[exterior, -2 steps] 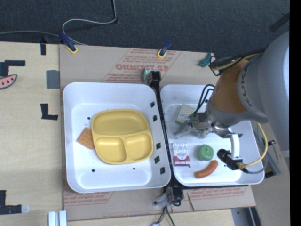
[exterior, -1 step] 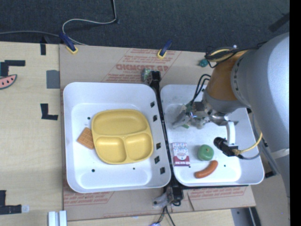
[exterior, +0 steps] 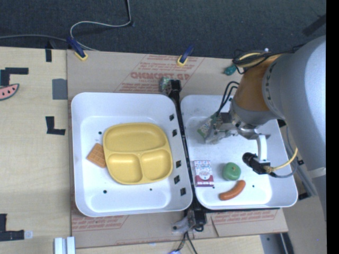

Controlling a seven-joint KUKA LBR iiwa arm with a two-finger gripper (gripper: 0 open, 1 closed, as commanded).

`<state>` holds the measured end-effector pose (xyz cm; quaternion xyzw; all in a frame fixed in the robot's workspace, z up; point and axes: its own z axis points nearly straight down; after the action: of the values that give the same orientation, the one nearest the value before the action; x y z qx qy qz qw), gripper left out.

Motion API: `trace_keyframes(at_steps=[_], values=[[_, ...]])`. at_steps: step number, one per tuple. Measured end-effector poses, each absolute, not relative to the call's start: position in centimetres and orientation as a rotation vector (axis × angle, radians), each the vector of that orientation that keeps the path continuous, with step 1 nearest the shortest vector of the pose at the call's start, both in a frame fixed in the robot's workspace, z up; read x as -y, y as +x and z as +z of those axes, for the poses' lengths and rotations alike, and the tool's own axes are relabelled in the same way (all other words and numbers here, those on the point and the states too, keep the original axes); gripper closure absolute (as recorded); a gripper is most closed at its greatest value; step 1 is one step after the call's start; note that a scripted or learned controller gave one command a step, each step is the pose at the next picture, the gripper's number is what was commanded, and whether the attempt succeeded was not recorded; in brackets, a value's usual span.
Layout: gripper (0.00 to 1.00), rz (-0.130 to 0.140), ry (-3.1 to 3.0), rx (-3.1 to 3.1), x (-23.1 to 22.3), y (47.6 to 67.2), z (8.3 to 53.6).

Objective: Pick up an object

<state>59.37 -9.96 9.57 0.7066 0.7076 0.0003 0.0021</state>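
Two white bins side by side on cardboard-covered tabletop (exterior: 132,73). Left bin (exterior: 87,120) holds a yellow divided plate (exterior: 137,152), three compartments, lying flat; a tan waffle-textured cracker (exterior: 96,155) sits partly tucked under the plate's left edge. Right bin (exterior: 275,194) holds a green round object (exterior: 231,170), an orange-red sausage (exterior: 232,190) just below it and slightly apart, and a small red-and-white carton (exterior: 203,173) lying flat near the bin's left wall, left of the green one. Arm (exterior: 296,89) comes in from the right, orange band above wrist, end effector (exterior: 212,130) low in the upper left part of the right bin. Greenish-grey blur at the tip, can't tell if that is an object or part of the tool; can't tell how wide the end effector stands or whether it has anything. Green object, sausage and carton all lie on the bin floor, well apart from the end effector. Black cable (exterior: 100,23) and two yellow-blue clamps (exterior: 185,57) at cardboard's top edge
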Motion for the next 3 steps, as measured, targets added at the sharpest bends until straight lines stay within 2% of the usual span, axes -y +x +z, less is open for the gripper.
trace_keyframes(at_steps=[1, 2, 3], values=[[0.00, 0.000, 2.217, -2.220, 9.97, 59.37, 9.56], [1.00, 0.000, 2.217, -2.222, 9.90, 59.34, 10.47], [0.00, -0.001, 2.217, -2.222, 9.92, 59.34, 10.46]])
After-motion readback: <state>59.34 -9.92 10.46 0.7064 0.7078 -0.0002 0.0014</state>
